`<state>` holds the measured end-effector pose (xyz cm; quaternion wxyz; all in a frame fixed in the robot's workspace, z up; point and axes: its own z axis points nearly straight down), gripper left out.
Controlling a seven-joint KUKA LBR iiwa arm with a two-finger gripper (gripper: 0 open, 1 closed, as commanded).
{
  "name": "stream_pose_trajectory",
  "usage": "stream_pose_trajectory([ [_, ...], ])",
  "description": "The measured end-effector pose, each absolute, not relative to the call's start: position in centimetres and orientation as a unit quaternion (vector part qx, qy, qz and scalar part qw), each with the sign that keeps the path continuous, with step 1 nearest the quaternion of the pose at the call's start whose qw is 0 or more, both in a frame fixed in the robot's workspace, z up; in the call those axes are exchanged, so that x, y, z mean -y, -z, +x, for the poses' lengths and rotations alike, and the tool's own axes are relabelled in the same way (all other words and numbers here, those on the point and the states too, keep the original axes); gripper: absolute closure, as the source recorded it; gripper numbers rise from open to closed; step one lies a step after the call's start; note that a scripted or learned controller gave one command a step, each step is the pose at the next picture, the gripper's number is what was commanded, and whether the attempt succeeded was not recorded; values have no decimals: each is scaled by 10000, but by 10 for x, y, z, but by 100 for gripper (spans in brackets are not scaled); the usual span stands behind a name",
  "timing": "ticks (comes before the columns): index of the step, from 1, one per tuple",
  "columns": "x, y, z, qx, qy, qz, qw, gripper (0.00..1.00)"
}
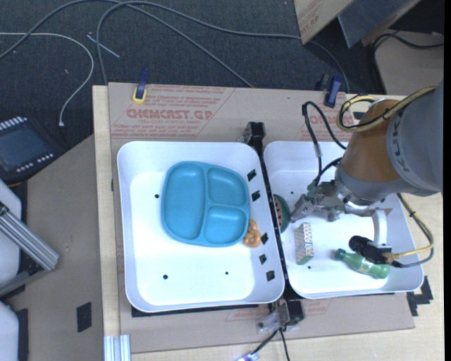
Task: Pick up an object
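Dark carpet [211,42] strewn with thin pale cables surrounds the bench, with a dark screen [22,147] and a slanted aluminium rail [25,236] at the far left. On the bench lies a brown printed sheet [176,113], held at its far edge by a blue clamp [141,89]. Its left white bin [141,282] holds a blue divided plate [206,204], and a small orange lump [252,235] touches the plate's right edge. At the black divider between the bins, just inside the right white bin [296,158], sits a round green thing [281,209], partly hidden. Near it a silvery patterned block [304,242] lies on the bin floor, just below the gripper [318,204], which hangs low over the bin's middle; whether it is spread or closed cannot be told, and nothing shows held in it. Further right a green bottle [363,263] lies on its side near the front wall. The grey arm [416,141] with its orange band comes in from the right, and a cardboard box [317,17] stands on the carpet beyond.
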<state>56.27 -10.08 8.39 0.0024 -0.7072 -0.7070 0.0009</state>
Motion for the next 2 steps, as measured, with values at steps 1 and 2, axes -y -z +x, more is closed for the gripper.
stream_pose_trajectory([
  [1, 101, -96, 564, 7067, 3, -7075, 13, 100],
  [2, 91, -154, 567, 7078, 21, -7064, -24, 100],
])
